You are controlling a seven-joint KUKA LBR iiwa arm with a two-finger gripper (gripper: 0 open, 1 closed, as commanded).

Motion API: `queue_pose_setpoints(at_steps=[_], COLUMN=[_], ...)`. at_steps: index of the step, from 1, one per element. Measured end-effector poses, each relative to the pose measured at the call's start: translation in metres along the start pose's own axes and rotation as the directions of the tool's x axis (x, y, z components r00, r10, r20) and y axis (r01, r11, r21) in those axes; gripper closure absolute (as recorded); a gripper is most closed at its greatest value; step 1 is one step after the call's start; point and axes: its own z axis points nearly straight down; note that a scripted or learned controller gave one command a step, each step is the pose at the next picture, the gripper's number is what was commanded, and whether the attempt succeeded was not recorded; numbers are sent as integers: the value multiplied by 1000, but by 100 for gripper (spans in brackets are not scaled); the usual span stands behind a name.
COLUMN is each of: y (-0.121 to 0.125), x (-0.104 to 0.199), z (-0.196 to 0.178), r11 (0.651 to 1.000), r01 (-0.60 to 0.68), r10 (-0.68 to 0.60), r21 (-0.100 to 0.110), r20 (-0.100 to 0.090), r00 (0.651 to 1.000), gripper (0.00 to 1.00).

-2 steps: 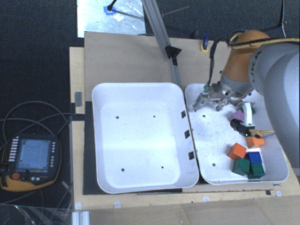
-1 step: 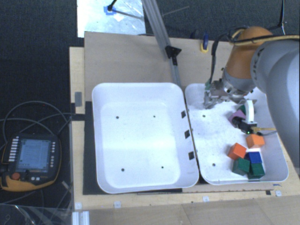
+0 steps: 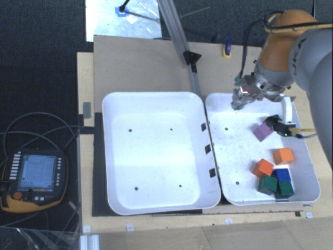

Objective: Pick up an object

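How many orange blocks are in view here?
2, both in the right bin: one orange block near its right wall, the other lower left, beside a green block. The arm may hide more.

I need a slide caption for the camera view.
Tool above the right bin, near a purple block; other coloured blocks cluster farther off.

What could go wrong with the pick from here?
1. The gripper is over bare floor at the far end of the right bin, apart from every block. A grasp tried there would likely catch nothing.
2. The orange block, blue block and green block sit packed together near the bin's near right corner. The gripper may not fit around just one, and could shove its neighbours or hit the wall.
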Motion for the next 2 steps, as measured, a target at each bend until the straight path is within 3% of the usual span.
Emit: queue_pose_setpoints(at_steps=[2], y=[13], x=[-6], z=[-98], r11=[1000], r01=[0], r10=[0], r21=[1], r20=[0], r00=[1000], gripper=[100])
